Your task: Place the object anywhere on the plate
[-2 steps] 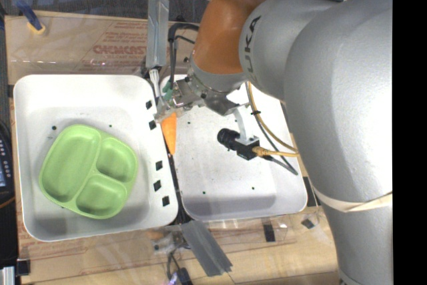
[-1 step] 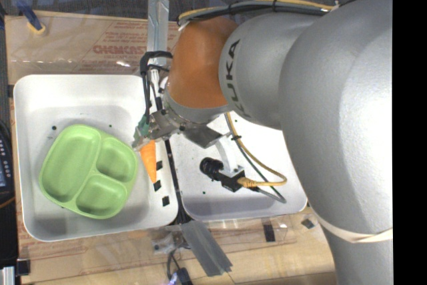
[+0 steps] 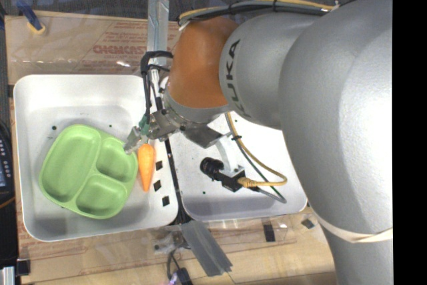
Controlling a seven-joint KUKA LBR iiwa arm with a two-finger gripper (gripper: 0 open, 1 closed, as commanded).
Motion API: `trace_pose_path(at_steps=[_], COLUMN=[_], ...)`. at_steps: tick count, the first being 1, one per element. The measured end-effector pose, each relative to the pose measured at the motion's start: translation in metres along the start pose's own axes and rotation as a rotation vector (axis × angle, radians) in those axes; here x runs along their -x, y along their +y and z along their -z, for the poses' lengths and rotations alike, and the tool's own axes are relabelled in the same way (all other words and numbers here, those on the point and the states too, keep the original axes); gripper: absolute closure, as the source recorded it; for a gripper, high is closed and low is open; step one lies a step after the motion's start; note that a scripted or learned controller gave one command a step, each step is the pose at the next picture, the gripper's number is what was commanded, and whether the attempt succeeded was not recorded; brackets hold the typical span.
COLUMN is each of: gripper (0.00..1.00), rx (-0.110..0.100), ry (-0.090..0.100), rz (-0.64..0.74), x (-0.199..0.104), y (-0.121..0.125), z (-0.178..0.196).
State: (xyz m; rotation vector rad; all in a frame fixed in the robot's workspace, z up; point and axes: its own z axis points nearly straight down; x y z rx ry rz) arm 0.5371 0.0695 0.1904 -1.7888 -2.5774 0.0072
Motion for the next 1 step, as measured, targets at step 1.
trace_pose_path(at_steps=[1], gripper=[0.0], rx=[0.001], ry=[-0.001], rz=[0.014], x=[-0.0703], y=[0.0332], z=[0.0626])
